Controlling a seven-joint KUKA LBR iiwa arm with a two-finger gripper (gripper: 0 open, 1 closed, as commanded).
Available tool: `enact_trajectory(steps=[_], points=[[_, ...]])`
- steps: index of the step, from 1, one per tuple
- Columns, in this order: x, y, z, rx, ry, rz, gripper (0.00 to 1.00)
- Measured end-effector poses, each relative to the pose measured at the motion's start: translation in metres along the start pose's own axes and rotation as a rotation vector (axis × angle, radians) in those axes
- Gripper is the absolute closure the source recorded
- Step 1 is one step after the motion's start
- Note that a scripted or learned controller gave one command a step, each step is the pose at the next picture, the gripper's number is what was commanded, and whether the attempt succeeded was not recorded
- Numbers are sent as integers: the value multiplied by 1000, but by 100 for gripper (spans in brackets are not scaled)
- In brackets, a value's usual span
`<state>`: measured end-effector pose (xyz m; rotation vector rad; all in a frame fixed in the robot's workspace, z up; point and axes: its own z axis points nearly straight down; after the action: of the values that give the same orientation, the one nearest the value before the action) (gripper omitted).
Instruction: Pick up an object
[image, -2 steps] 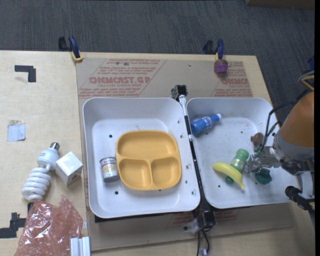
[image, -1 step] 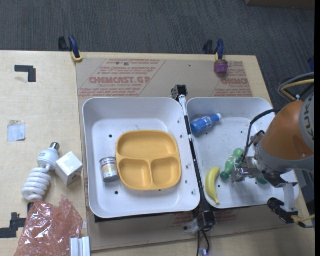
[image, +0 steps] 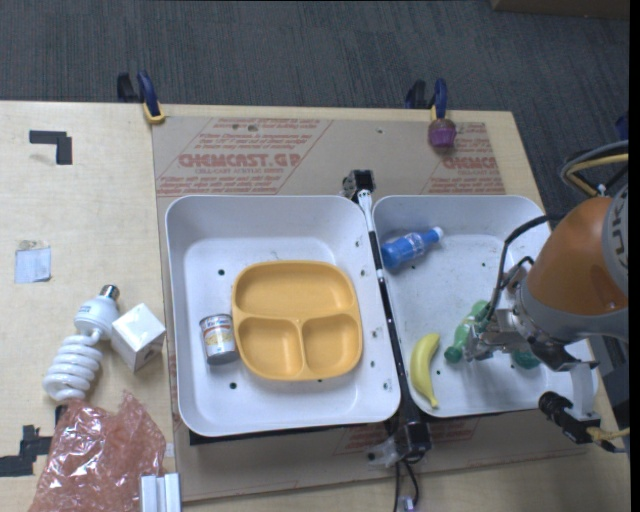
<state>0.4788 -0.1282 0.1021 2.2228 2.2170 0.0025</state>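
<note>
Gripper sits low in the right bin, near its front right corner, over a green object lying just beside the banana. I cannot tell from my feed how far the pincer stands open or whether it has hold of anything. Banana lies along the bin's front left side, apart from the blue bottle near the back left corner. In the left bin I see a yellow divided plate at centre, with a small can touching its left edge. On the bench's left side lie a spiral bulb, a white cube and crumpled pink plastic.
</note>
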Motion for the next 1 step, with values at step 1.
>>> enact_trajectory(steps=[1], points=[[82,0,-90,1,0,-3,100]])
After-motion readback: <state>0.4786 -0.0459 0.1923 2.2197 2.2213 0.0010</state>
